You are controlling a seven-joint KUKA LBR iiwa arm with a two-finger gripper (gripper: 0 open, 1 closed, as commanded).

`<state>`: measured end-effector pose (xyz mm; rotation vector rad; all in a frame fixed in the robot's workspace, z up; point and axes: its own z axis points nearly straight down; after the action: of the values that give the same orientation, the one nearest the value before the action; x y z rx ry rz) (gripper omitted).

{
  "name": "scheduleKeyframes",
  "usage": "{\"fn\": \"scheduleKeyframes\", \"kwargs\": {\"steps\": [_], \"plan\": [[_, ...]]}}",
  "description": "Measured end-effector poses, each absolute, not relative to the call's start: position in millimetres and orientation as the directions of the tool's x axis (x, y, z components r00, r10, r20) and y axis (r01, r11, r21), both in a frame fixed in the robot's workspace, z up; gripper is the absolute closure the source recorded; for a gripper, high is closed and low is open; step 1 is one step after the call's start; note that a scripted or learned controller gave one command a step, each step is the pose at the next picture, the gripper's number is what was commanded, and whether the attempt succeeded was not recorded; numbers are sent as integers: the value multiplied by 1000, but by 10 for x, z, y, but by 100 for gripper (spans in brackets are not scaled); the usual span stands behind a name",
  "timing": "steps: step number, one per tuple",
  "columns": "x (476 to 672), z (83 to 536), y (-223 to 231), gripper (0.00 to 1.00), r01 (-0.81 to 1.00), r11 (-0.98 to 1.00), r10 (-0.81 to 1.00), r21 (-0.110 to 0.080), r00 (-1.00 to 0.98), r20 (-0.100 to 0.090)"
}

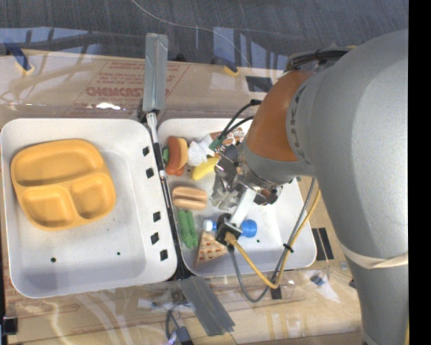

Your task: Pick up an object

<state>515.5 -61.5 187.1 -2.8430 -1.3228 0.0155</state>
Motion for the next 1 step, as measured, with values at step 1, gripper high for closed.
{"fn": "scheduleKeyframes", "kwargs": {"steps": [1], "plan": [[5037,1872,-784,100,765,-644,765,-10,643,-6]]}}
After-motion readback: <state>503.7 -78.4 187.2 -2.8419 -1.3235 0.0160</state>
